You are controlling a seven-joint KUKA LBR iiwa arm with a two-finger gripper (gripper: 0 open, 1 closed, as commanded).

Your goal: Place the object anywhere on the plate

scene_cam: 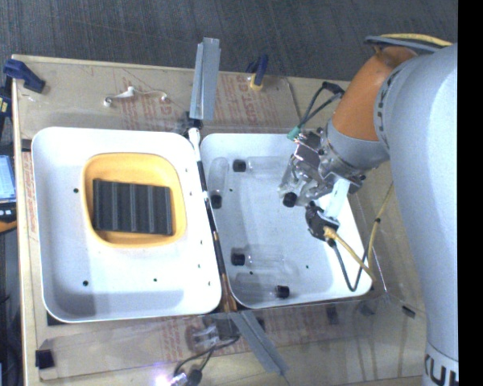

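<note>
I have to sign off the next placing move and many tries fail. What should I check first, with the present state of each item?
1. Plate sits in the left bin: ok.
2. Plate's middle free to take an object: not ok, a dark ribbed block lies on it; the yellow rim is bare.
3. Gripper over the right bin, not the plate: ok as a starting pose.
4. An object held between the fingers: cannot tell.
5. Small dark pieces lie in the right bin: ok.
6. Path across the divider between bins: cannot tell.
</note>
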